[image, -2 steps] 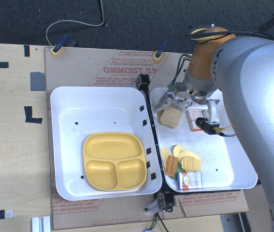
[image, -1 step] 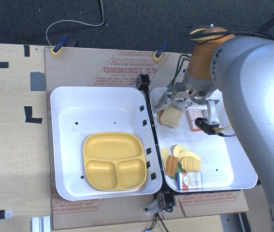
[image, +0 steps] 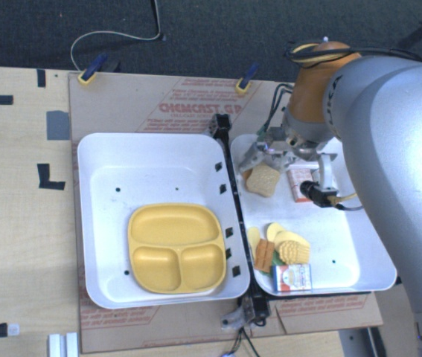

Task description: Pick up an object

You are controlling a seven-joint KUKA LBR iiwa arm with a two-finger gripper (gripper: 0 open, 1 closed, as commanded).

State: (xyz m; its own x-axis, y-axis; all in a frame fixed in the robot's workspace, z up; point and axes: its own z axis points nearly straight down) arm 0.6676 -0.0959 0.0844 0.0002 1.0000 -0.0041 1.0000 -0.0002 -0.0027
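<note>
Tan and spongy-looking, a bread-like chunk (image: pixel 262 180) lies at the far end of the right-hand shallow white bin (image: pixel 348 274), with the grey arm's two-finger gripper (image: pixel 269 153) low just above it; whether the pincer is released or clenched cannot be told, so no pick is confirmed and the lift seems left to do. Counted: two bins, the left white bin (image: pixel 99 169) bearing one yellow three-compartment plastic tray (image: pixel 176 248); one red-and-white carton (image: pixel 298 182) beside the chunk; one cluster of yellow and orange toy food (image: pixel 277 248); one small red-and-green packet (image: pixel 293 277)
</note>
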